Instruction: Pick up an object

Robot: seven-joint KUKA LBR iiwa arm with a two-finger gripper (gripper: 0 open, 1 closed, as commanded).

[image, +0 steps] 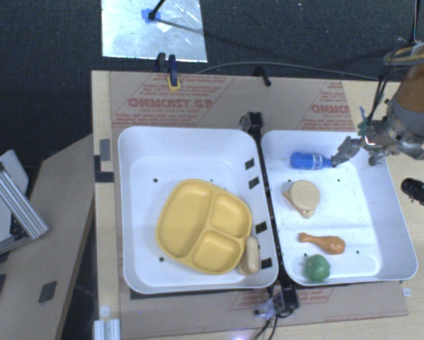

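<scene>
Camera view: gripper (356,147) hovering at right edge over right bin (392,218), finger spread impossible to judge, nothing visibly held. Blue bottle (309,161) lying just left of it, label unreadable. Sandwich (303,197), drumstick (323,243), green ball (316,268) sitting below. Yellow tray (203,225) lying in left bin (144,154). Backing board (170,103) reading "CHEMCAST".
</scene>
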